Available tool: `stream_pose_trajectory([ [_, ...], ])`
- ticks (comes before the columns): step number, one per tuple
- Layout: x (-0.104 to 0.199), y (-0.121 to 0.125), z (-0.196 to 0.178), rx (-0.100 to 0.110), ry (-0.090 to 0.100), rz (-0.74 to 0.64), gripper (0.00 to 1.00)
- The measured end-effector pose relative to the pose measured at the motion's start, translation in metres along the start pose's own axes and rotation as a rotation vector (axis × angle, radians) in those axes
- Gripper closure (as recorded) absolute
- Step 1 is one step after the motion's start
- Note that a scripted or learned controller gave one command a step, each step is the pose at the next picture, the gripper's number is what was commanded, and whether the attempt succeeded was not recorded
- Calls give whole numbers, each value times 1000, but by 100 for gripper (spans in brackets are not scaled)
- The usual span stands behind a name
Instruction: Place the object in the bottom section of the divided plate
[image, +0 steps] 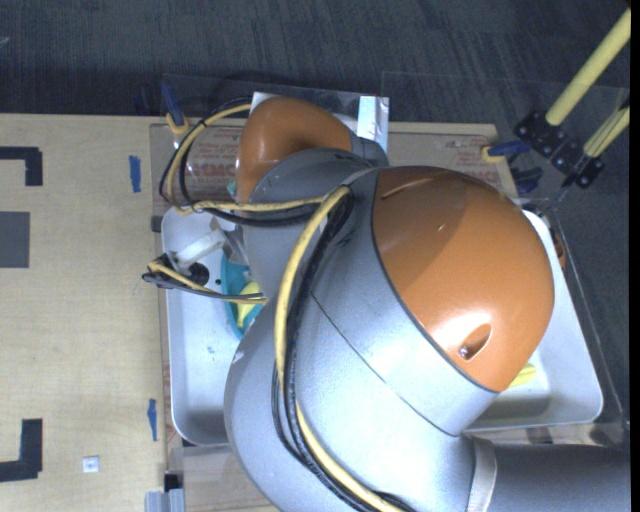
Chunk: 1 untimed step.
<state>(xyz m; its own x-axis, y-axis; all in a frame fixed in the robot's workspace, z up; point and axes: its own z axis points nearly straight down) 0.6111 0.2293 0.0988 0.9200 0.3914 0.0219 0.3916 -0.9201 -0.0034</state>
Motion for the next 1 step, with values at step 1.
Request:
stream_pose_trajectory([
  [1,11,9,-39,0,-23,-241,100],
])
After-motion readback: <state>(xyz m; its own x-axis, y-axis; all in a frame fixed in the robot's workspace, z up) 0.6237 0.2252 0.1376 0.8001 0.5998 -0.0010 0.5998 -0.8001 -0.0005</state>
